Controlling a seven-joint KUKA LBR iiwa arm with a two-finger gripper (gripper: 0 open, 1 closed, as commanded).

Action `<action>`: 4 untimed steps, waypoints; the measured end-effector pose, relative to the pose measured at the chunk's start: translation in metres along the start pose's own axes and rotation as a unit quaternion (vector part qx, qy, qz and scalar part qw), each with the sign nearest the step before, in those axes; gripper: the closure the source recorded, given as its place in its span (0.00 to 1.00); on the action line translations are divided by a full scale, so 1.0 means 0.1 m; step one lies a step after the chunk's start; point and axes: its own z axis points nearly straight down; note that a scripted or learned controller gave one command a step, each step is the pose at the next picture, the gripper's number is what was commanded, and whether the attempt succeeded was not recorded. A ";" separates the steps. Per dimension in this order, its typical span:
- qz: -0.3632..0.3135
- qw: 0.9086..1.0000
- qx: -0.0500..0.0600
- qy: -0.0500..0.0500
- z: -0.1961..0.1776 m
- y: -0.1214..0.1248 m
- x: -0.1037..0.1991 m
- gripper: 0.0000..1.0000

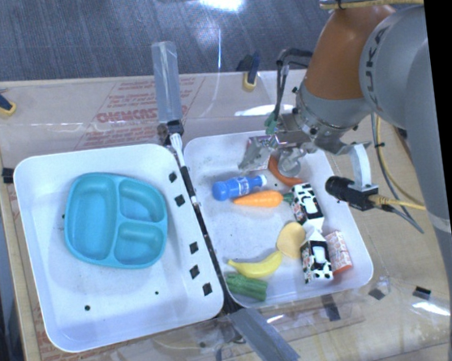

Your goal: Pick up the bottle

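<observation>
A small blue bottle [239, 187] lies on its side in the right bin [207, 157], towards the bin's far left, with its pale end pointing right. My gripper [274, 155] hangs over the far middle of that bin, just up and to the right of the bottle and not touching it. Its fingers stand open with nothing between them. An orange-red ring [284, 175] lies partly hidden under the gripper.
An orange carrot [259, 201] lies just in front of the bottle. Two cow-patterned cartons [306, 203] [316, 259], a red pack [339, 251], a yellow fruit [292, 239], a banana [257, 266] and a green vegetable [247, 286] fill the near right. A blue divided plate [116, 220] sits in the left bin [55, 319].
</observation>
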 end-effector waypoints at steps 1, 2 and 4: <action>-0.001 1.000 -0.001 -0.002 1.48 0.22 0.26 0.00; -0.003 1.000 0.000 -0.001 1.38 0.23 0.27 1.00; -0.107 0.994 0.005 0.001 1.50 0.57 0.36 1.00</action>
